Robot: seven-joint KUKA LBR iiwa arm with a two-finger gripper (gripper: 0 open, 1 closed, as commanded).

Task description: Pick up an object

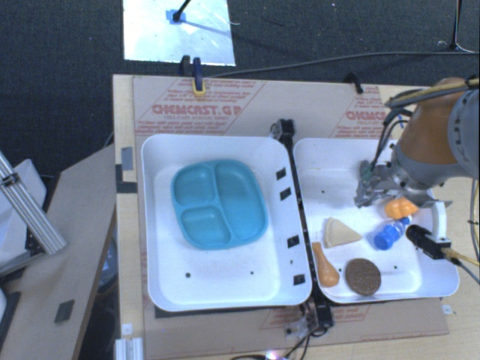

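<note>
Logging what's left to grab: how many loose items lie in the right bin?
5: cream wedge, blue bottle, orange piece under the arm, brown disc, orange spoon-shaped thing. The arm may hide more.

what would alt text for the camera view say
The grey arm's end effector hangs over the right white bin, near a cream wedge, a blue bottle, an orange piece, a brown disc and an orange spoon-shaped piece. The left bin holds a blue divided plate.
</note>
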